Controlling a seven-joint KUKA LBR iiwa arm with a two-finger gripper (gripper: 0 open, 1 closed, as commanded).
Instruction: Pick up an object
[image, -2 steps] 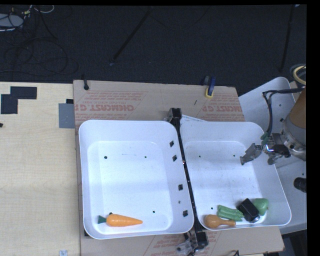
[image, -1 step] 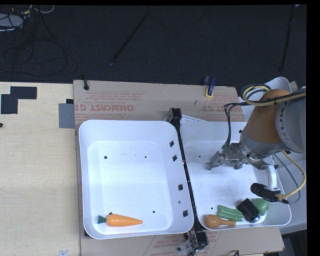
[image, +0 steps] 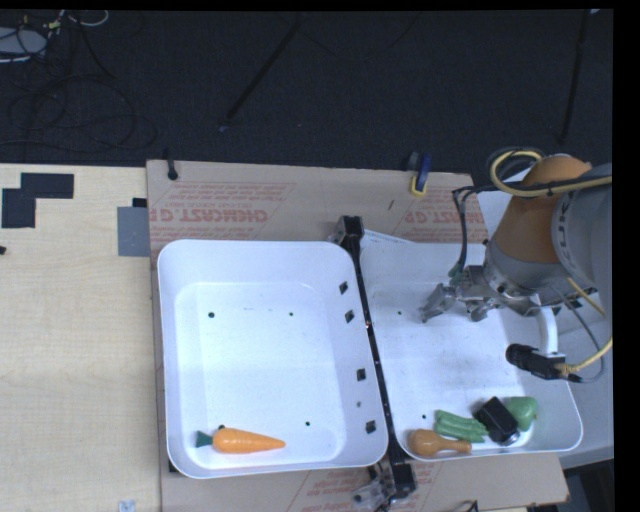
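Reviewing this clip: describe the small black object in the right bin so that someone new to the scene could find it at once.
Start at the right bin and go to its near corner, where small items cluster. The black object lies tilted there, between a green pod-like piece and a green leafy piece, with a tan gourd-like piece alongside. It is the cluster's one black, blocky item.

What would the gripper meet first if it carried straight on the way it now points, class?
The gripper points toward the view's left, over the right bin's bare floor. It would probably first reach the black divider between the bins, though depth is unclear.

Grey arm (image: 560, 240) low from right, pincer (image: 440, 303) leftward
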